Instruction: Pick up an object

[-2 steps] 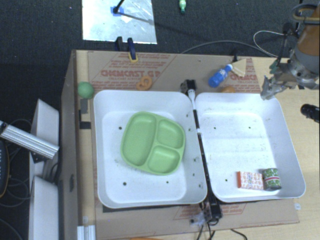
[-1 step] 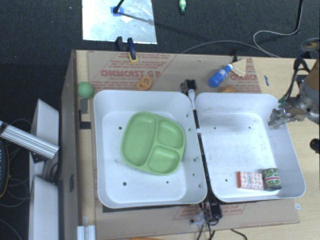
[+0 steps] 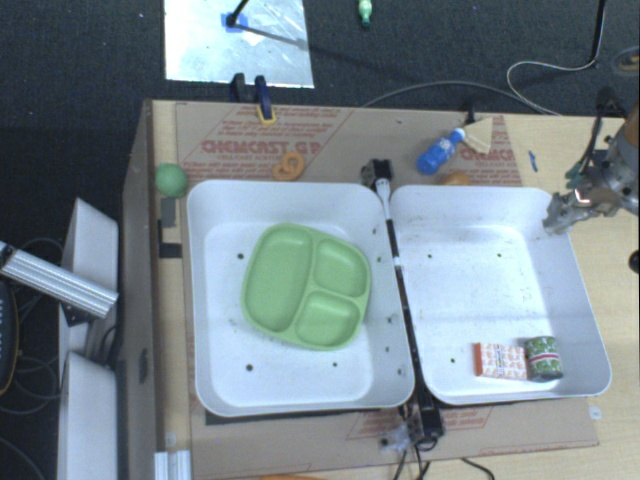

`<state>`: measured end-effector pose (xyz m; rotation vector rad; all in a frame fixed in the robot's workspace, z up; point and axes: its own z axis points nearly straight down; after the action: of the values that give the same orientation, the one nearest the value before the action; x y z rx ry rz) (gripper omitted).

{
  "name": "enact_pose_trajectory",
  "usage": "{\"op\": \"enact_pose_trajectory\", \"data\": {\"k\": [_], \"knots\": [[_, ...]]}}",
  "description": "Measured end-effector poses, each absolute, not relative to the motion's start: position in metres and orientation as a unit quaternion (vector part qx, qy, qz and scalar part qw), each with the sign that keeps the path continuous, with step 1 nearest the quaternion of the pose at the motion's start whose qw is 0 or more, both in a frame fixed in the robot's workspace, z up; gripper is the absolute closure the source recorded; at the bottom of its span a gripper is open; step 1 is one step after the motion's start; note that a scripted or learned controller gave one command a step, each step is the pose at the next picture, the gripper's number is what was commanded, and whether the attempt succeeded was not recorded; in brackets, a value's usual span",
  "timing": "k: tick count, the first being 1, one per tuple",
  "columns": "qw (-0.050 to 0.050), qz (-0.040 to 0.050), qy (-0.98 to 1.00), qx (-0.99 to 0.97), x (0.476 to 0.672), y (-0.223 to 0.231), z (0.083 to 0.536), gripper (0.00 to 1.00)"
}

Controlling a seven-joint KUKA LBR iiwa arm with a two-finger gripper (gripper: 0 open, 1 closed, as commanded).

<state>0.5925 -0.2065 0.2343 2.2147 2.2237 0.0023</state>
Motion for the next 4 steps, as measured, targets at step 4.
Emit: {"op": "enact_pose_trajectory", "data": {"k": [4], "knots": [[0.002, 0.0011, 0.709, 0.705, 0.669, -0.206, 0.262, 1.00]]}}
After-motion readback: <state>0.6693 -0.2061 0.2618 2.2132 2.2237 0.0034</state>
